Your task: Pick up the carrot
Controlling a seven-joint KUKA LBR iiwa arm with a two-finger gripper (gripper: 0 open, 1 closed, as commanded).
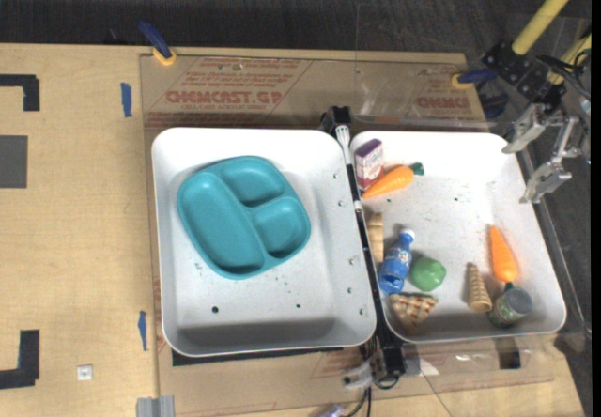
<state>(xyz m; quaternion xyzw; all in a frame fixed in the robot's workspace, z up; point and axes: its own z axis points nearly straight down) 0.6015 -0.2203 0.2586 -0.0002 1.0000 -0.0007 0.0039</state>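
The bench [75,218] is seen from one camera fixed above it, tilted down at a slant. Both white bins, the left bin [169,293] and the right bin [540,246], are taken in whole, from moderately far.

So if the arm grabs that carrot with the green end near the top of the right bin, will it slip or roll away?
Probably a bit of both. The carrot looks smooth and glossy like a plastic toy, so it could slip. Its tapered, rounded body would likely roll or pivot if nudged. It leans against a small purple carton, which may steady it.
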